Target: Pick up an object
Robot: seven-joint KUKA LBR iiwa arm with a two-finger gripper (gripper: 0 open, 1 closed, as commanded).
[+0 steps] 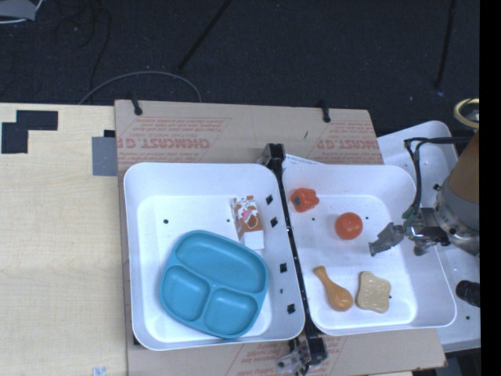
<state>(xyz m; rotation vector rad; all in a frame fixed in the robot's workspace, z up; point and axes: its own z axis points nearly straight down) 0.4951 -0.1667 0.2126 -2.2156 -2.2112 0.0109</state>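
A cardboard-topped bench carries two white bins. In the right bin [427, 312] the tomato [349, 225] sits near the far edge, apart from its neighbours. The gripper [385, 241] hangs just beside it, open and holding nothing. Best to centre over the tomato before closing.

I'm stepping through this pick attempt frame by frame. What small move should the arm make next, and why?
Probably shift the gripper a little left and down toward the tomato. It hangs over the right bin holding nothing, and the tomato lies nearest, clear of its neighbours.
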